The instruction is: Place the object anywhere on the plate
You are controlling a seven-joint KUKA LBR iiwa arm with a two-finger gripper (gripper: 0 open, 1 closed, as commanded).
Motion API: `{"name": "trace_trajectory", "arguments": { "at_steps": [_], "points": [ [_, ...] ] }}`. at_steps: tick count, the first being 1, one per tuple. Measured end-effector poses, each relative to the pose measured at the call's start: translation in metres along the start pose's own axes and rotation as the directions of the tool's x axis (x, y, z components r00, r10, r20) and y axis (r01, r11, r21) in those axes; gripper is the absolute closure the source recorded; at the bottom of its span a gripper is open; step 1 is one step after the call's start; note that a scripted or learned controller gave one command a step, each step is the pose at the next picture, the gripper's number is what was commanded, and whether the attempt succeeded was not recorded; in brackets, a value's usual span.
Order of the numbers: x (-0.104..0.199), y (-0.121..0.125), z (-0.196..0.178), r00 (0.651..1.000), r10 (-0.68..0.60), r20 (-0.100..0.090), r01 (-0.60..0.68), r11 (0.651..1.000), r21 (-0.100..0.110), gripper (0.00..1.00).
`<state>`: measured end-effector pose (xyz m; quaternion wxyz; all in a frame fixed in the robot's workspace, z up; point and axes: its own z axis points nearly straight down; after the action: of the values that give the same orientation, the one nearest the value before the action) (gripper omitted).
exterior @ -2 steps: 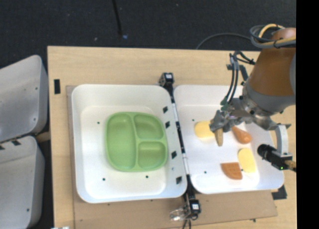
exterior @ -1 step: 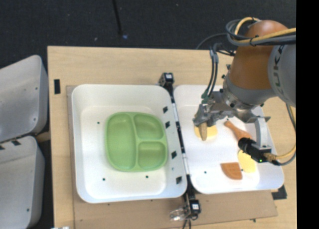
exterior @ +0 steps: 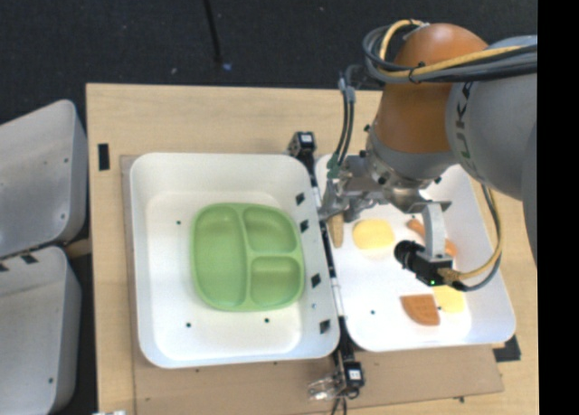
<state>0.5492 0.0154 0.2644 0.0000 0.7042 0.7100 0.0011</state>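
- Green three-compartment plastic plate (exterior: 246, 255) flat in middle of left shallow white bin (exterior: 163, 332), nothing on it; placed as drop target, well apart from the food.
- Right shallow white bin (exterior: 380, 332) holding the pick items: round pale-yellow food piece (exterior: 372, 234), orange-brown wedge-shaped piece (exterior: 421, 309) nearer, small yellow piece (exterior: 451, 301) touching its right side, thin orange piece (exterior: 417, 225) partly under the arm.
- Tool (exterior: 336, 214) at left edge of right bin, just beside the divider between bins, low over the bin floor; probably reaching for a pick.
- Tool opening: cannot tell, blurred and crowded by wrist hardware; nothing seen in its grip.
- Likely task object, the round pale-yellow piece, just right of the tool, near but apparently not touching.
- Both bins on light wooden counter (exterior: 208, 101).
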Motion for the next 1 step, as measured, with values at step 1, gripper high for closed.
{"name": "trace_trajectory", "arguments": {
  "at_steps": [1],
  "points": [
    [0.0478,0.0002,0.0097,1.000,0.003,0.002,-0.003,1.000,0.003,1.00]
  ]
}}
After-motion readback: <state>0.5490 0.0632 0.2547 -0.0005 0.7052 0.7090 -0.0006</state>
